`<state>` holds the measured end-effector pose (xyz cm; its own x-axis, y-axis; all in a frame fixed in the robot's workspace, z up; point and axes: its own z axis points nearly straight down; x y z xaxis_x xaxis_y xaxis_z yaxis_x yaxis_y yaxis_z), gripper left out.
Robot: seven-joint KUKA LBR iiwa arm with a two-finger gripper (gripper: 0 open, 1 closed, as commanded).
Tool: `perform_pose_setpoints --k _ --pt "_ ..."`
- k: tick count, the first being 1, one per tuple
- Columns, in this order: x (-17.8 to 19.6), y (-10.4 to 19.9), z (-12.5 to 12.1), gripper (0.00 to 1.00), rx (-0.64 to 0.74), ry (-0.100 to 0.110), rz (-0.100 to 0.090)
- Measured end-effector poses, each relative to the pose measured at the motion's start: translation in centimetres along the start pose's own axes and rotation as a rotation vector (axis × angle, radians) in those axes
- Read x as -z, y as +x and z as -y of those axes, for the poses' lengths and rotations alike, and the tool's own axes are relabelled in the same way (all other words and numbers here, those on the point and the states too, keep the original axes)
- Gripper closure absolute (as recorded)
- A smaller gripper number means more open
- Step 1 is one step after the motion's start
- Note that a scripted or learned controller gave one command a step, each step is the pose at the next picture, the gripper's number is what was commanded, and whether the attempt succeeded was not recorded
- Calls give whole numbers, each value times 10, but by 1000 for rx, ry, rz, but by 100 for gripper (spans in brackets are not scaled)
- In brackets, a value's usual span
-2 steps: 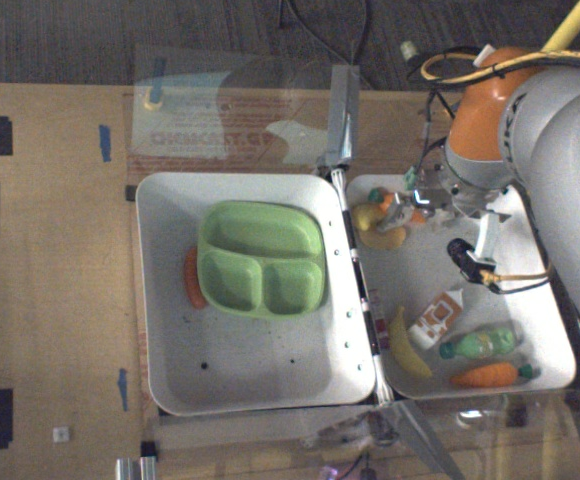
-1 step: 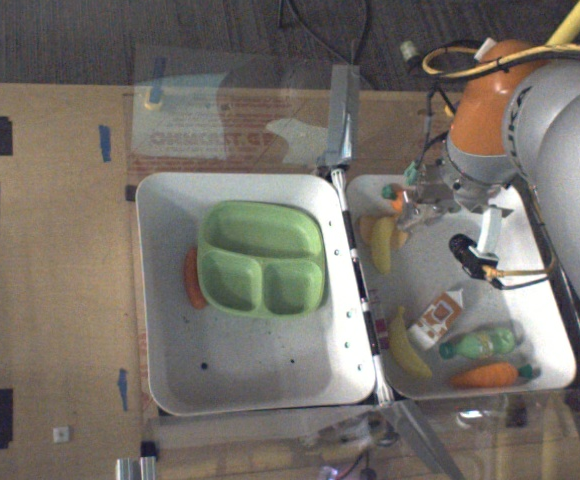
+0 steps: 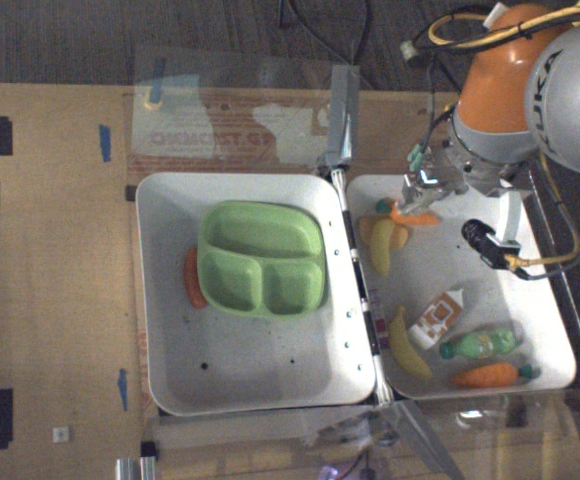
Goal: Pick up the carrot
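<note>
Right white bin (image 3: 560, 353): jaws (image 3: 417, 200) pinching a carrot (image 3: 415, 218); arm lettering "KUKA".

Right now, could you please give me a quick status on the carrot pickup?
Gripper low over right bin, far end. One carrot right under it, beside a banana. Second carrot near edge, against a green bottle.

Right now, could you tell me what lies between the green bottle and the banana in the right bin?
In the camera view, a small white-and-orange carton lies between the green bottle and the banana.
</note>
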<state>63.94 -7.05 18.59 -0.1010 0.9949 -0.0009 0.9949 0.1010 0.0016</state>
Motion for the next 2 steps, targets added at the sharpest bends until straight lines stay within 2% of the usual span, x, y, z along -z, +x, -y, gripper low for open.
perform_pose_setpoints --k 1,2 --pt "-33 -32 10 100 314 0 -1" --pt "-1 30 73 100 490 0 -2"
